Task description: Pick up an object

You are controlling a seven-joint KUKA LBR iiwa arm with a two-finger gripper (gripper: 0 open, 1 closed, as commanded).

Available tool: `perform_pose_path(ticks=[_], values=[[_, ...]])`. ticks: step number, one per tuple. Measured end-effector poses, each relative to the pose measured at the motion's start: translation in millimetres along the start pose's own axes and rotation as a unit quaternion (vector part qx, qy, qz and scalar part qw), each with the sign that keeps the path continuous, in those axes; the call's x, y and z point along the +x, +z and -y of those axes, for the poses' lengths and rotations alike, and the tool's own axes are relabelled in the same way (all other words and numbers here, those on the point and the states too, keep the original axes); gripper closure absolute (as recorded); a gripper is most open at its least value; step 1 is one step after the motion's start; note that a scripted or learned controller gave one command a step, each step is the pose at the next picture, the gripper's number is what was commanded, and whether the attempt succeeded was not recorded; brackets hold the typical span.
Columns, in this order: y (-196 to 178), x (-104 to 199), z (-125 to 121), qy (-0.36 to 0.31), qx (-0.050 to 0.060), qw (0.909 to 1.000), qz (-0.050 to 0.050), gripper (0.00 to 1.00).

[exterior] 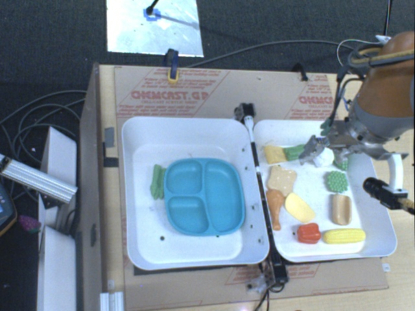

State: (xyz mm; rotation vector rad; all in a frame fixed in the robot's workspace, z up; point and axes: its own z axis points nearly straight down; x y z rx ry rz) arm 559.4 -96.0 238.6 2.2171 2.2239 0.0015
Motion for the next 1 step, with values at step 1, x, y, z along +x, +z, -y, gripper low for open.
perform_pose_path(ticks=[1], values=[[47.9,-57.5,-12.7,0.001,0.001,1.0,0.001,0.0]])
